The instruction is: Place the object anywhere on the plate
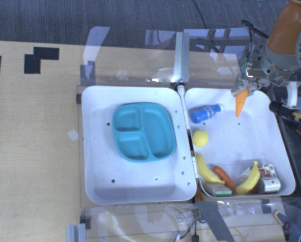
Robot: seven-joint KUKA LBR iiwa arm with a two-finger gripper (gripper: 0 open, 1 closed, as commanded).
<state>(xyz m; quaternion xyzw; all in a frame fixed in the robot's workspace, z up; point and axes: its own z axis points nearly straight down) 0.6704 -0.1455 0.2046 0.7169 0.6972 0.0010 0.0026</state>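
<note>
**Orange carrot held above the right bin, plate in the left bin**

The two-finger gripper (243, 84) hangs over the far right part of the right-hand shallow white bin (279, 135), at the end of the grey arm with its orange band (289, 19) reaching in from the right. Its fingers are closed on the thick top end of a small orange cone-shaped toy carrot (239, 102), which hangs point-down from them, its tip above the bin's white floor near the back wall.

The blue plastic plate with three compartments (142, 131) lies flat in the middle of the left-hand shallow white bin (97, 150), well apart from the carrot, with the divider between the two bins lying between them.

Other items sit in the right bin. A blue plastic bottle with a white cap (205, 113) lies on its side near the divider, left of the carrot. A small yellow ball (201, 138) rests just in front of the bottle. Along the near wall lie a yellow toy banana (207, 170), a red-orange sausage-shaped piece (223, 177) touching it, a small green flat block (222, 191), a second yellow banana (249, 179) and a small can or box with a printed label (269, 178) at the near right corner
</note>
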